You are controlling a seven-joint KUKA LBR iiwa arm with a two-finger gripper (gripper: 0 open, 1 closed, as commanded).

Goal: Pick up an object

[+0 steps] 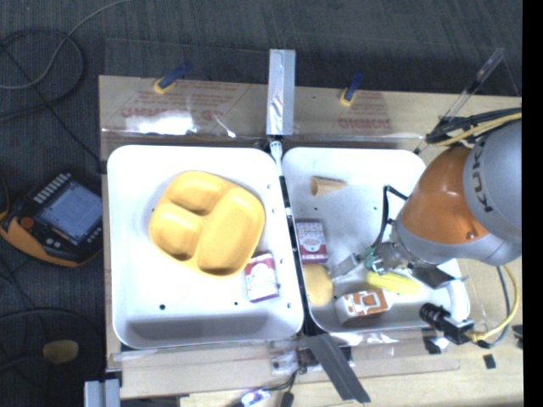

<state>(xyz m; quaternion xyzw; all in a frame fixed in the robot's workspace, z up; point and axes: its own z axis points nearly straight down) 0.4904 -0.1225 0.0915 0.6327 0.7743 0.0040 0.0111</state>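
Gripper (372, 265): grey, at the end of the arm (450, 210) with the orange band, lowered over the near right part of the right bin (356, 155); whether it is released or clenched cannot be told, as its tip is hidden among grey and green parts. Yellow banana-shaped piece (397, 283): long, slim, bright yellow, lying flat on the bin floor just beside the gripper, on its near right side and seemingly touching it; no grasp can be seen. Orange-and-white carton (366, 303): small, lying flat, just below the gripper and next to the yellow piece. Pale round piece (318, 287): cream-yellow, to the gripper's left, against the bin's left wall. Red-and-white box (311, 238): up and to the left of the gripper, near it. Tan cone (327, 185): lying on its side, well apart from the gripper, toward the far wall. Left bin (170, 153): well to the gripper's left; it holds a large yellow lobed object (206, 221) and a small red-and-white packet (261, 278) near its right wall. Desk (127, 100): tan surface carrying both bins.
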